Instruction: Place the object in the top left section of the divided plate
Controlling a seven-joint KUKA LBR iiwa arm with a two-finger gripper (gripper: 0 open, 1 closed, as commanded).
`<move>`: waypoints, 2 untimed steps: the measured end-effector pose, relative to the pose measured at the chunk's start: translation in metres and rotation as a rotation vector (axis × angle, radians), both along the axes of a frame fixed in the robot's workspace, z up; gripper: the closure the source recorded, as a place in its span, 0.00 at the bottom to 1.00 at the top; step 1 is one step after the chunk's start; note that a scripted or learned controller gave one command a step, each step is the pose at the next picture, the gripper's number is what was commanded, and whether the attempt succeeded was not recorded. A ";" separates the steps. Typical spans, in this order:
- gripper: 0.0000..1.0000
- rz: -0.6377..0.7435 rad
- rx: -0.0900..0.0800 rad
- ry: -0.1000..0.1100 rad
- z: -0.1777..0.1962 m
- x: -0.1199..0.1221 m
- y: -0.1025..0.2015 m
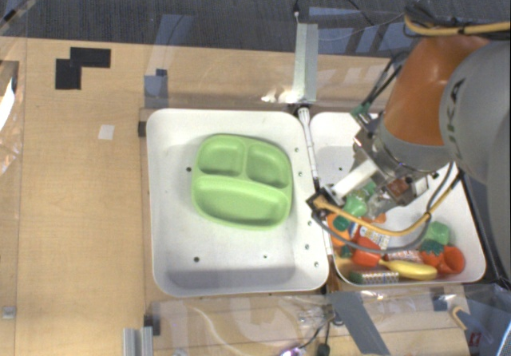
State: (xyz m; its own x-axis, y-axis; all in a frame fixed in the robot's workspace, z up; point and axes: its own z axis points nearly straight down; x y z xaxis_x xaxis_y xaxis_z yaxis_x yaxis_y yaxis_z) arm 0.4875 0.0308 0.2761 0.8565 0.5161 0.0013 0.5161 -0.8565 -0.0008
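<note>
A wooden counter carries two shallow white bins side by side. The left bin sits in the middle of the frame, and the right bin lies against it toward the right side.

In the left bin rests a green divided plate, set a little above the bin's centre and turned slightly. It has two smaller sections along its upper edge and one long section along its lower edge. All three sections look bare green.

The grey arm, with its orange band, comes in from the right of the frame and hangs over the right bin. Its tool points down over a heap of small toys in the lower part of that bin. Whether the tool is open or closed cannot be told, because the wrist and cables cover its tip.

The heap holds a yellow banana-shaped piece near the bin's lower rim, an orange piece at the lower right, a green block just above it, and red and green bits at the lower left beside the tool. Which of these is the object to be moved cannot be told; all lie in the right bin, well apart from the plate.

A metal post stands upright above the seam between the two bins.
</note>
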 end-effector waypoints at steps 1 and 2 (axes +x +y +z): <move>1.00 -0.109 -0.001 -0.001 0.044 0.000 0.020; 1.00 -0.274 0.001 -0.001 0.015 0.000 0.069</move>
